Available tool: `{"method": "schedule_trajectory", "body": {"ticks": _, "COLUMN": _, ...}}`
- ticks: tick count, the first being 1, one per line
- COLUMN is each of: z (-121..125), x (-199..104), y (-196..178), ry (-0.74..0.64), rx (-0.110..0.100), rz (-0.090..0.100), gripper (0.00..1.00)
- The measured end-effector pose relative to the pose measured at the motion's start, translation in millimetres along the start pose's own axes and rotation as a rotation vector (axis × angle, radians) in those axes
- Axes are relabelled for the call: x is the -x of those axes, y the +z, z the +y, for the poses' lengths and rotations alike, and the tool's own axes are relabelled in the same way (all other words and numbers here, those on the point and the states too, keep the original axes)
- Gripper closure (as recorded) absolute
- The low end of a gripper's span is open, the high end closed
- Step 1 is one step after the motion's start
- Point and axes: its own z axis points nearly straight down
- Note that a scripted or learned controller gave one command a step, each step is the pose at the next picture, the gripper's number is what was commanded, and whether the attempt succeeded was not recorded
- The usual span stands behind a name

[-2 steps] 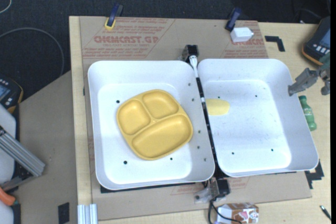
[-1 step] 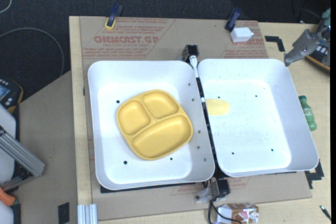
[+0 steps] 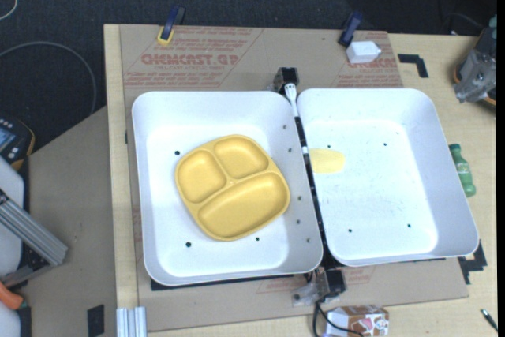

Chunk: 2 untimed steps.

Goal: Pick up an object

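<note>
**Yellow tray in the left bin, claw parked at the right edge**

Camera view: you look down on a tan surface (image 3: 237, 51) printed with red lettering, carrying two shallow white bins side by side. The left bin (image 3: 150, 170) holds a yellow tray (image 3: 232, 186) with three compartments, two small ones toward the far side and one large one toward the near side. The tray lies flat, turned at a slant to the bin walls, roughly in the middle of the bin floor and clear of all four walls.

The right bin (image 3: 426, 162) has a small pale yellow piece (image 3: 326, 161) lying flat on its floor, just beside its left wall. You cannot make out what the piece is. The two bins touch along a shared middle seam, where a dark strip runs between their rims.

The claw (image 3: 476, 75) shows as a grey metallic shape at the right edge, above the surface and beyond the far right corner of the right bin, well apart from both yellow things. You cannot tell how its fingers stand; it is blurred and partly cut off.

Around the bins you see a blue-and-yellow clamp (image 3: 169, 26) at the far left of the surface, a white block (image 3: 363, 51) at the far right, and a green item (image 3: 461, 168) just outside the right bin's right wall.
</note>
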Motion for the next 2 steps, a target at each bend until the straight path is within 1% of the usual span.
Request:
{"method": "schedule_trajectory", "body": {"ticks": 1, "z": -8, "x": -29, "y": 95, "ry": -0.001, "rx": -0.017, "rz": 0.004, "gripper": 1.00}}
{"method": "schedule_trajectory", "body": {"ticks": 2, "z": -8, "x": -136, "y": 98, "ry": -0.011, "rx": -0.010, "rz": 0.005, "gripper": 1.00}}
